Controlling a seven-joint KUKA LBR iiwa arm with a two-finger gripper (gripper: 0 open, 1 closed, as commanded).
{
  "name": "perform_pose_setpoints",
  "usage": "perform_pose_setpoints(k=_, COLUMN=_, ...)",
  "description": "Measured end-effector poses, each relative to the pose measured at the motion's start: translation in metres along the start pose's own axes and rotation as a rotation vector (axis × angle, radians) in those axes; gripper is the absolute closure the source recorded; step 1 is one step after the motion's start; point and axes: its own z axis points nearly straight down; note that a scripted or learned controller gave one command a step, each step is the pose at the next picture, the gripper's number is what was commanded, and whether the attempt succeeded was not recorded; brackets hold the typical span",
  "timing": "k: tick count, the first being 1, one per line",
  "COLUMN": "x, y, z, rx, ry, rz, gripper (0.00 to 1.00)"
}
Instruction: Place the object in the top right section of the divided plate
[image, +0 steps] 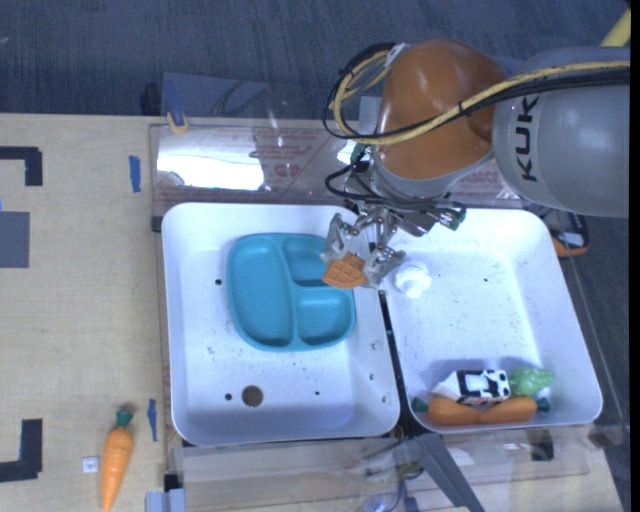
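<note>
Waffle-like orange piece (345, 272) pinched by tool (361, 257), held over blue divided plate (285, 295) right edge; white object (411, 281) just beside, in right bin (560, 300).

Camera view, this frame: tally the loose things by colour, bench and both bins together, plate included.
Orange: 3 - waffle piece at the gripper, carrot in the right bin, carrot toy on the bench
Blue: 1 - divided plate
White: 1 - small white item
Black-and-white: 1 - cow toy
Green: 1 - leafy piece
Total: 7
</note>
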Motion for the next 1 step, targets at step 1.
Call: perform_pose_setpoints(k=1, x=0.0940, y=0.0213, z=-0.0001, rx=-0.004, ry=0.008, rz=-0.203, gripper=1.00)
